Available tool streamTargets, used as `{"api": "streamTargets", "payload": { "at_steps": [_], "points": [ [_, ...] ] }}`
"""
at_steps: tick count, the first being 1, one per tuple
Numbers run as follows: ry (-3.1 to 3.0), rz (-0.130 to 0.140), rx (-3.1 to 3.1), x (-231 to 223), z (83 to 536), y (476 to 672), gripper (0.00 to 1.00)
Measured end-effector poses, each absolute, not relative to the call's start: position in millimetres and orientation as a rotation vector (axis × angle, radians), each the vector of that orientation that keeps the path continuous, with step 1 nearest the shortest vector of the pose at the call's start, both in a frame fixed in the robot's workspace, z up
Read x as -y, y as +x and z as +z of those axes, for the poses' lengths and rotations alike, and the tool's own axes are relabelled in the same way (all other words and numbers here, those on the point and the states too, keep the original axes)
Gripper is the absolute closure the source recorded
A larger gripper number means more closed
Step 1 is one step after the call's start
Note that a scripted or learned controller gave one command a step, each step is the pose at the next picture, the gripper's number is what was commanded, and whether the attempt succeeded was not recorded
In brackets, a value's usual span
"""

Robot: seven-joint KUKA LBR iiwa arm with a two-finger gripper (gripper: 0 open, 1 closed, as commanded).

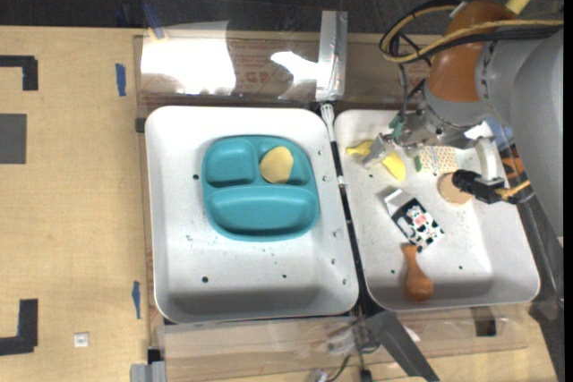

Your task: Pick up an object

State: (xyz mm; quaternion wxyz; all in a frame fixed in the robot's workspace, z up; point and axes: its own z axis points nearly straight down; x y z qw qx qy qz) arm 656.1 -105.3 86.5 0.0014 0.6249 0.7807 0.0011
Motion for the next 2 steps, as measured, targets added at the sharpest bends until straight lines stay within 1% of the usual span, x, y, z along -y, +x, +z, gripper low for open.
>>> {"api": "streamTargets", "payload": {
  "at_steps": [1, 2],
  "points": [
    [1.96, -0.002, -2.456, 104.6, 97.4, 655.8, 1.0],
    [2.126, 0.01, -2.304, 47.0, 188.9, 653.1, 1.0]
  ]
}}
